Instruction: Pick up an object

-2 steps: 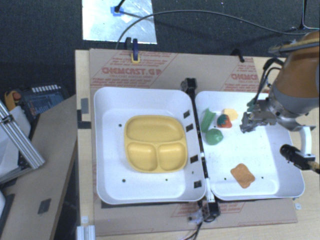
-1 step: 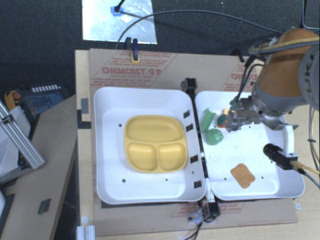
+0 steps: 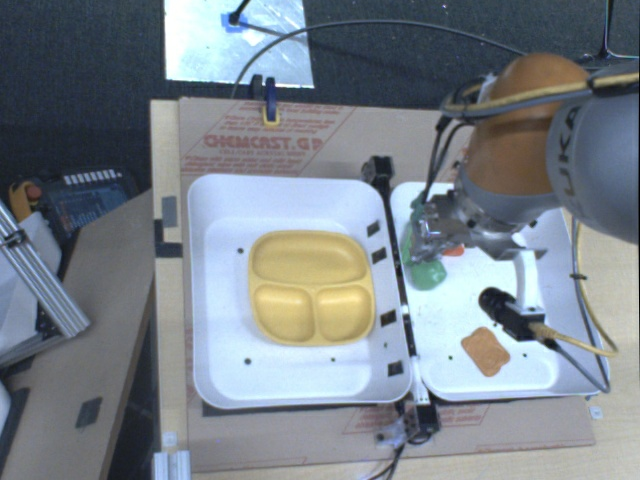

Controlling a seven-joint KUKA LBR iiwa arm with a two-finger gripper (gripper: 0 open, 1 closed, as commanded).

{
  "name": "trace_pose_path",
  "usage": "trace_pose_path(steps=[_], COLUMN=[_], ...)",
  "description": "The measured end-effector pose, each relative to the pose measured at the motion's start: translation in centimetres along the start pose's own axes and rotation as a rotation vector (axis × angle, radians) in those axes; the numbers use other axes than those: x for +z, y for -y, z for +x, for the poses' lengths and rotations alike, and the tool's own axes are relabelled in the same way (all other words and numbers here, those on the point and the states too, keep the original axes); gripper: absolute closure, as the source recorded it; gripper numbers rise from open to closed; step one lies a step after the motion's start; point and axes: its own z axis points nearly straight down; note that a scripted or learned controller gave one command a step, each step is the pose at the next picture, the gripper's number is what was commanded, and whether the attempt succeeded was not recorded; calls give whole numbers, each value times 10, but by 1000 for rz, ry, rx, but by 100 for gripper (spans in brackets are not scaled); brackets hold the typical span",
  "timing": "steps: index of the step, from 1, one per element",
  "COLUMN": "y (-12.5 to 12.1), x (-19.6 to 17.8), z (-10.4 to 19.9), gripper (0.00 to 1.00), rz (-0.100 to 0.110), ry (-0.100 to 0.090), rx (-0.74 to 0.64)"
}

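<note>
My gripper (image 3: pixel 428 236) hangs low over the left part of the right bin (image 3: pixel 560 373), close to the divider between the bins. A green object (image 3: pixel 427 273) sits right under and in front of it, partly covered by the gripper's metal body, so contact is unclear. A small red-orange piece (image 3: pixel 456 251) peeks out just right of the gripper. A brown toast-shaped piece (image 3: pixel 485 351) lies flat near the right bin's front. The arm's grey and orange wrist (image 3: pixel 520 138) hides the back of that bin.
The left bin (image 3: pixel 215 298) holds a yellow plate (image 3: pixel 310 286) with three compartments at its middle. A black clip strip (image 3: pixel 392 268) runs between the bins. Cables loop over the cardboard behind the bins.
</note>
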Motion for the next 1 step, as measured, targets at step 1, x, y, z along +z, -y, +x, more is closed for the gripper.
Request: trace_pose_path(steps=[1], y=[6], x=[16], z=[50], gripper=[100], rz=[2], ry=[1], rx=[3])
